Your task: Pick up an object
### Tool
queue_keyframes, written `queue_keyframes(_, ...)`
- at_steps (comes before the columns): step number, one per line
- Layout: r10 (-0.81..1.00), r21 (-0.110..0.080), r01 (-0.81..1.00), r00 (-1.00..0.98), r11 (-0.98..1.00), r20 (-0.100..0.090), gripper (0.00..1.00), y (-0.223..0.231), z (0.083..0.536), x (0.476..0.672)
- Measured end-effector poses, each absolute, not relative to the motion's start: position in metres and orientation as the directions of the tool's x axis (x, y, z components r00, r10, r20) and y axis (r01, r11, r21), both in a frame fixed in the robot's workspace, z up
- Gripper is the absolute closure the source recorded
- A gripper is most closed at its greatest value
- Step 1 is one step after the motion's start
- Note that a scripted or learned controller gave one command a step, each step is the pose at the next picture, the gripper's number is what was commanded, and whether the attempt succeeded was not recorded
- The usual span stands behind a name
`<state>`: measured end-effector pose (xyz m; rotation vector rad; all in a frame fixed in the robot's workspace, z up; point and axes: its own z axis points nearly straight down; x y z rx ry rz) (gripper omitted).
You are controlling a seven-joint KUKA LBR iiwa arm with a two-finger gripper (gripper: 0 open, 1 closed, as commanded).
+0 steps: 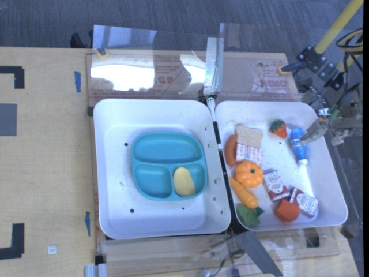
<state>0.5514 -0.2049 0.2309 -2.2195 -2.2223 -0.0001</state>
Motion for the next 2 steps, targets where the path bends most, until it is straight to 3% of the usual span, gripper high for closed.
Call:
queue_keyframes(1, 0.995, 0.013, 0.995, 0.100, -0.100, -0.004, 0.00, -0.224, 0.355, 0.597)
queue_keyframes(2, 0.987, -0.004, 0.987, -0.158, 0.158, 0.003, 0.00, -0.174, 0.251, 0.639)
